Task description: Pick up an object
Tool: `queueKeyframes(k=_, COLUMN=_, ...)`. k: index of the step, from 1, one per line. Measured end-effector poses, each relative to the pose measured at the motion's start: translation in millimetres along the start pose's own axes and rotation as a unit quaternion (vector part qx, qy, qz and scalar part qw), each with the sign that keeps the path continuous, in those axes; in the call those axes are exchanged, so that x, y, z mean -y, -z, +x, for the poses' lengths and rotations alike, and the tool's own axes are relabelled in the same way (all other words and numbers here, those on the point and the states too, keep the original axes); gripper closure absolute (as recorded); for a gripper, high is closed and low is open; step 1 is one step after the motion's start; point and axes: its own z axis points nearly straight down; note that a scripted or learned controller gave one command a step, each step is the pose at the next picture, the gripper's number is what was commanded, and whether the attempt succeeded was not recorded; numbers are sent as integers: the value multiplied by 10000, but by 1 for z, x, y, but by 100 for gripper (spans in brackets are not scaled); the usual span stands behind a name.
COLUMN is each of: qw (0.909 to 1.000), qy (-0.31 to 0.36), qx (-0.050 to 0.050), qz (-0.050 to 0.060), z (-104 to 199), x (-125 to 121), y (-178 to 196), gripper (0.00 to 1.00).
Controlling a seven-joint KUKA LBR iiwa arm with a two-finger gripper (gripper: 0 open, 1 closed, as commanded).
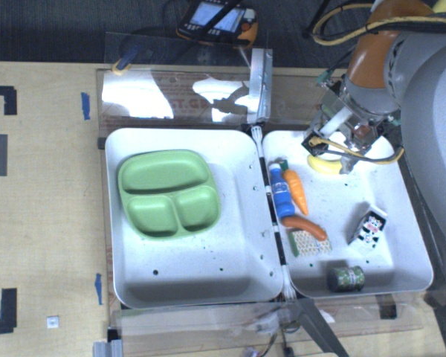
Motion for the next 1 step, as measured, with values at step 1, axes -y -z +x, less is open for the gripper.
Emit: queueKeyframes(k=1, qw=9964, qy=-847, qx=-8, qz=-9, z=-50, x=-53, y=-8, gripper=0)
